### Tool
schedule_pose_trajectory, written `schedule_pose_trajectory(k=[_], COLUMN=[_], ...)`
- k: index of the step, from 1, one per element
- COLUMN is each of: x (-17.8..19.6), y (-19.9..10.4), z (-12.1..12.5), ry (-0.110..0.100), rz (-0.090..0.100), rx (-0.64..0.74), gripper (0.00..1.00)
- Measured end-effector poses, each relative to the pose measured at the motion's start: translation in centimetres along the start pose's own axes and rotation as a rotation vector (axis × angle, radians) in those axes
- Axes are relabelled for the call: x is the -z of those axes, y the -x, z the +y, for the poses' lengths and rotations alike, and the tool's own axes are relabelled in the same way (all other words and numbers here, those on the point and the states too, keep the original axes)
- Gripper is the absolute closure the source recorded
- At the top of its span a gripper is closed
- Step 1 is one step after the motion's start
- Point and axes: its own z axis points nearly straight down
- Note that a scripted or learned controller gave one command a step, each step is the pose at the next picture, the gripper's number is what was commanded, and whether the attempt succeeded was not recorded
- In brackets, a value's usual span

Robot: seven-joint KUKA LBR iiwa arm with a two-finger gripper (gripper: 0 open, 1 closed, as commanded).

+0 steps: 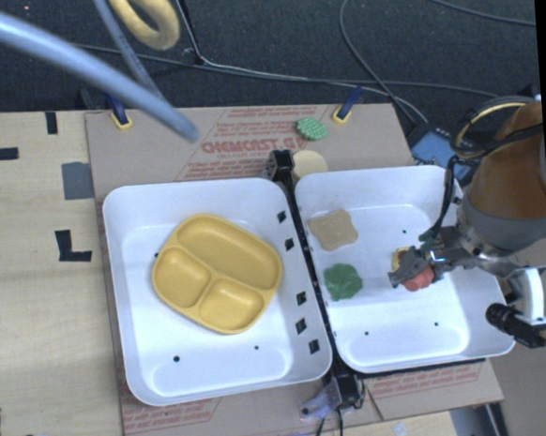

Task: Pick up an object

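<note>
A glossy yellow plastic plate with three moulded compartments (217, 271) lay aslant in the left shallow white bin (127, 271). In the right white bin (396, 348) sat a flat, matte beige square piece (332, 228) near the dividing wall, a lumpy, crinkled green piece (342, 280) just below it, and a small rounded red object (417, 280) towards the right side. The dark pincer (409, 270) was over that red object, touching it; I cannot tell how it stood. Bare white floor lay open along the bin's lower edge.
</note>
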Motion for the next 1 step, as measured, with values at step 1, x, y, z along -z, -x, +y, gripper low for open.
schedule_pose_trajectory(k=[1], x=[4.29], y=[-0.43], z=[0.03], ry=[-0.001], rz=[0.000], rx=[0.000], gripper=[1.00])
